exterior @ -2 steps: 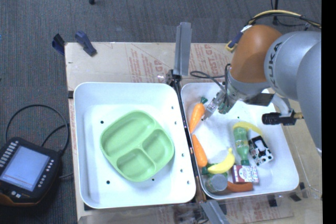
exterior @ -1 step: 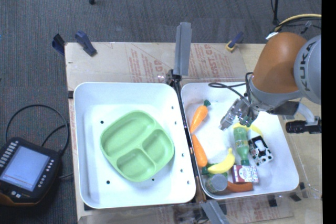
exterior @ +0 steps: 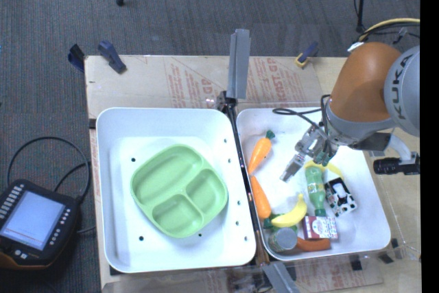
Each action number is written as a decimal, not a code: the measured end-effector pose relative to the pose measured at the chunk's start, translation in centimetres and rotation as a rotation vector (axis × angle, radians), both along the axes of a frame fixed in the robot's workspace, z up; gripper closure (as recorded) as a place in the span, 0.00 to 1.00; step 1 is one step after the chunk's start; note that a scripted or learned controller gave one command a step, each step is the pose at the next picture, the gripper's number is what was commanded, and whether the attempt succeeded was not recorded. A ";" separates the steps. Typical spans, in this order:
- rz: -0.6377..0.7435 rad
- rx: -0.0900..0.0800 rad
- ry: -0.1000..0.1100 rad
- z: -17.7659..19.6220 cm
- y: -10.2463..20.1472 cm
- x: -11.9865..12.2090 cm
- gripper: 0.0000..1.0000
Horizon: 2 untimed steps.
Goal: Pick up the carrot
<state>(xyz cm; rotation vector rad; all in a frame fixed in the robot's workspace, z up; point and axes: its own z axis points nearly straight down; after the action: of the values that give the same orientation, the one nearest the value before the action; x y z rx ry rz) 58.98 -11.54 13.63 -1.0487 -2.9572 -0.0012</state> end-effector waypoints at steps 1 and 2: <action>-0.138 -0.002 0.000 4.8 5.3 2.5 0.00; 0.286 0.001 -0.001 -5.2 2.7 2.3 0.00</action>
<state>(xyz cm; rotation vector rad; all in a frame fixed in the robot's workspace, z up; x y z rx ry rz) 61.25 -8.85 8.47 -0.6164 -3.0769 -0.0024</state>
